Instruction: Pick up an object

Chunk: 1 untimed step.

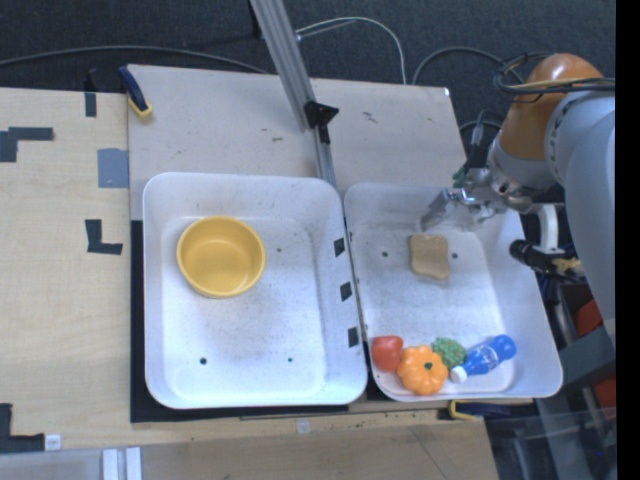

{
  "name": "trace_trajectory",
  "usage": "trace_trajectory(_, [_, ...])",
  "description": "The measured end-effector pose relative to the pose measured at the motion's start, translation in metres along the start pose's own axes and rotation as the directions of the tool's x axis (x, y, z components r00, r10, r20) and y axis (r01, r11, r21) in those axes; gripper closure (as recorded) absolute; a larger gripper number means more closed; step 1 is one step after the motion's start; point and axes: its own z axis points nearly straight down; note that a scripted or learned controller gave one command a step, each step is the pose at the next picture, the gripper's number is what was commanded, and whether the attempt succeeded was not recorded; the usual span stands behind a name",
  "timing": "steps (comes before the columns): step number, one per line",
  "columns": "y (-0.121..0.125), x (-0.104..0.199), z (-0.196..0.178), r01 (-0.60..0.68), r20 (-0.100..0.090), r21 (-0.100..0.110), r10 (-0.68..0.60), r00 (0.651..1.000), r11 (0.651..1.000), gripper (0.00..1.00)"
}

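Grey arm (560, 138) low, wrist down

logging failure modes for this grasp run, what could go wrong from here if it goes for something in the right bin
1. The gripper hangs near the right bin's far rim, offset from the tan sponge; a straight descent may miss it.
2. The tomato, orange pumpkin, green piece and blue bottle crowd the near corner, so a grasp there could nudge neighbours or close on two.
3. That cluster sits against the bin wall, which may block a finger.
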Motion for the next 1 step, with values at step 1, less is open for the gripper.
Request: trace_trajectory(1, [0.0014, -0.0002, -0.0146, 0.002, 0.003, -0.005, -0.002, 1.000, 1.000, 1.00])
